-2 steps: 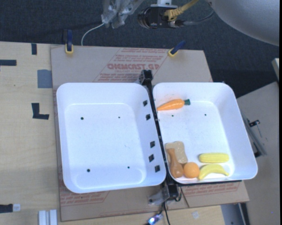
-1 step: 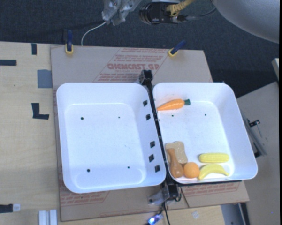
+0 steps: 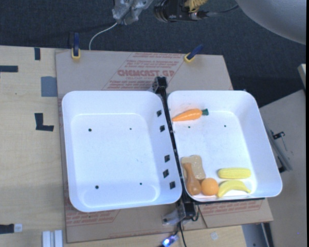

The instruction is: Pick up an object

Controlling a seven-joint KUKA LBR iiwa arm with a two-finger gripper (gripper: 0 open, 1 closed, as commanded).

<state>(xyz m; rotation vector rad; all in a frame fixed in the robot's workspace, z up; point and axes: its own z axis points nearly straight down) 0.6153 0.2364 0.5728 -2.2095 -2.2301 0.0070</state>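
Two shallow white bins sit side by side on a cardboard sheet (image 3: 144, 71) laid over the wooden bench (image 3: 20, 138); the left bin (image 3: 72, 153) shows its bare white floor with four small dark dots, while the right bin (image 3: 257, 138) holds all the objects; a row of black clips (image 3: 167, 158) runs down the seam where the two bins meet.

In the right bin, a toy carrot (image 3: 187, 115) lies near the far left corner, just beside the seam, its green top pointing to the right; along the near edge lies a cluster: a tan, bread-like piece (image 3: 194, 166) touching a brown drumstick-shaped toy (image 3: 191, 181), with a small orange (image 3: 210, 187) just beside them; further right, a yellow corn cob (image 3: 234, 173) lies just above a banana (image 3: 233, 188), the two close together near the near right corner.

The gripper (image 3: 129, 3) hangs at the far edge of the view, beyond the cardboard and well apart from both bins, over the dark floor (image 3: 41, 14); it is blurred and pale, so whether it is released or clenched cannot be told, and nothing can be seen in it; part of the grey arm (image 3: 277, 6) fills the far right corner; two clamps, one (image 3: 75, 48) at the cardboard's far left corner and another (image 3: 193, 52) toward its far right, grip the sheet's far edge.
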